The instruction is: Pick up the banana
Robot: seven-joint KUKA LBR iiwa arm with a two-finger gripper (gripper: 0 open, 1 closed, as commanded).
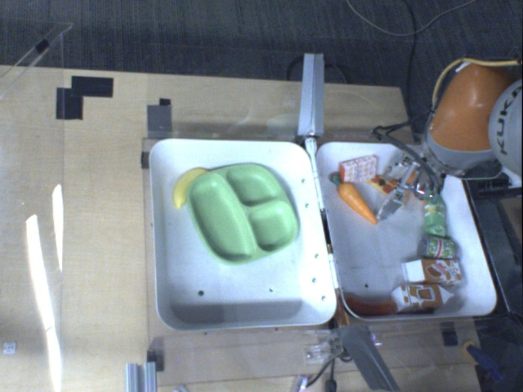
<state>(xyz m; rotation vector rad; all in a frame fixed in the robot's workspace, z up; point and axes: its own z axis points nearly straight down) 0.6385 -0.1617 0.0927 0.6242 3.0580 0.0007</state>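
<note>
Hanging with fingers spread and empty over the right bin [482, 296] beside the carrot [357, 202], the gripper [402, 188] risks a miss, since the banana [187, 184] hides under the left bin's green tray [242, 211].

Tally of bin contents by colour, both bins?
Yellow: 1, banana
Green: 2, divided plate, packet
Orange: 1, carrot
Red/white: 1, small carton
Brown/white: 2, cartons
Total: 7
</note>
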